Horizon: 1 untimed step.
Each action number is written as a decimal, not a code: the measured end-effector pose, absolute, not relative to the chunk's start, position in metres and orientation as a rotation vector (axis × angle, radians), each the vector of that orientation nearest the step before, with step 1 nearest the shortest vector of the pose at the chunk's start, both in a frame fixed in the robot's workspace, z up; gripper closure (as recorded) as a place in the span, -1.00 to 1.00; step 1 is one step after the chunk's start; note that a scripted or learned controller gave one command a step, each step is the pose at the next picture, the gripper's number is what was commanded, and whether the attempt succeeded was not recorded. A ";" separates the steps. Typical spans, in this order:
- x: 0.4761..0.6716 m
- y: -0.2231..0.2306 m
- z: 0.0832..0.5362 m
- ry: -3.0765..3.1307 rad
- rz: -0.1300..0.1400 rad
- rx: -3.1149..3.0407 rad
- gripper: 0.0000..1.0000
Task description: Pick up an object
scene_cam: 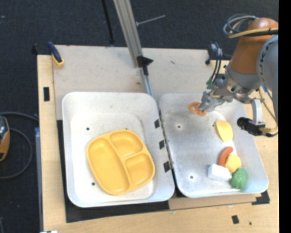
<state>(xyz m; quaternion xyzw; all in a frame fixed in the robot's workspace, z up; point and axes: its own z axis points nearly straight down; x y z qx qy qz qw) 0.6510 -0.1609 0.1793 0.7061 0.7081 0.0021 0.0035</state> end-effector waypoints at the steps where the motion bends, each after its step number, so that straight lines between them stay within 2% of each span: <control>1: 0.652 -0.163 0.216 2.219 0.005 2.216 1.00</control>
